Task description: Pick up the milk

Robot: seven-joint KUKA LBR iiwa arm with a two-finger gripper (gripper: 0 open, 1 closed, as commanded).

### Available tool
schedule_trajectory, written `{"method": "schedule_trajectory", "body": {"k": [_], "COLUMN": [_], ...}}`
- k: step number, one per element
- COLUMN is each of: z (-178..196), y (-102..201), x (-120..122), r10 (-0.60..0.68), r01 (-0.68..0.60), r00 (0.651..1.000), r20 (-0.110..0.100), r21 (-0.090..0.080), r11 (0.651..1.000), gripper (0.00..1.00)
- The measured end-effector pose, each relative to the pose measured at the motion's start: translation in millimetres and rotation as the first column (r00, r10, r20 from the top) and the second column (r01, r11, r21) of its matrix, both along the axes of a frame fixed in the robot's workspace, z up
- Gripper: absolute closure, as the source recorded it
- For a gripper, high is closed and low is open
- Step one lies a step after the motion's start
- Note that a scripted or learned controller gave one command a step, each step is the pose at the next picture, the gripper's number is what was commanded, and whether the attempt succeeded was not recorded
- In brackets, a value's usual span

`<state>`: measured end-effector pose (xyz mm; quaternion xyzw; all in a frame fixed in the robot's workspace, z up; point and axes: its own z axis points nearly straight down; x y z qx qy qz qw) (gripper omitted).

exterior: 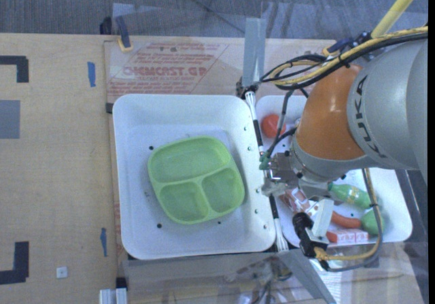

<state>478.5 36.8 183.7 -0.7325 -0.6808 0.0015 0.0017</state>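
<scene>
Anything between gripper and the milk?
Cannot tell fully. The arm's wrist hangs over the right bin, hiding the path beneath. The likely milk, a red-and-white carton, lies at the bin's near edge, beside a carrot, with a green bottle beyond.

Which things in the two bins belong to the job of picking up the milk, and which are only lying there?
For the job: red-and-white carton under the arm, probably the milk; right bin.

Only lying there: green divided plate; left bin; red round thing; orange carrot; green item.
</scene>
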Motion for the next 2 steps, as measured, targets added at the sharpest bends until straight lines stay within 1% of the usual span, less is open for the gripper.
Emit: {"method": "schedule_trajectory", "body": {"k": [1,2], "z": [17.8,0.2], "y": [53.0,-16.2], "x": [0.4,0.5], "r10": [0.064,0.144], "r01": [-0.064,-0.144], "r00": [0.998,0.990], "r20": [0.003,0.002], "r21": [-0.001,0.000], "r11": [0.998,0.990], "gripper": [1.00,1.00]}}
